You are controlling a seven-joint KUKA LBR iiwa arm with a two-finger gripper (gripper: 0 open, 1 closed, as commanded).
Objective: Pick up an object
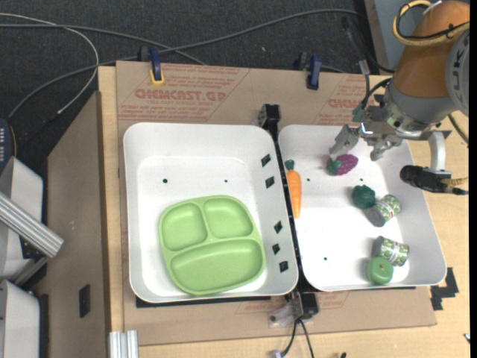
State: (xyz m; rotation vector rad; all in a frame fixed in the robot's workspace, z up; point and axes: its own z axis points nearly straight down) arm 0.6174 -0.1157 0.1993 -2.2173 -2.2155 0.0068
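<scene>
At the upper right of the picture, the gripper (pixel 362 146) hangs with its fingers spread apart just above the purple toy (pixel 343 164) in the right bin (pixel 425 222).

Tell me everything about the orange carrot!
The carrot is a small orange toy that looks like smooth plastic, with a little green top at its far end. It lies flat in the right bin, stretched along the left wall, right beside the divider between the two bins, its narrow tip pointing toward the near side. Nothing rests on it. The gripper is over by the purple toy, well away from it.
</scene>
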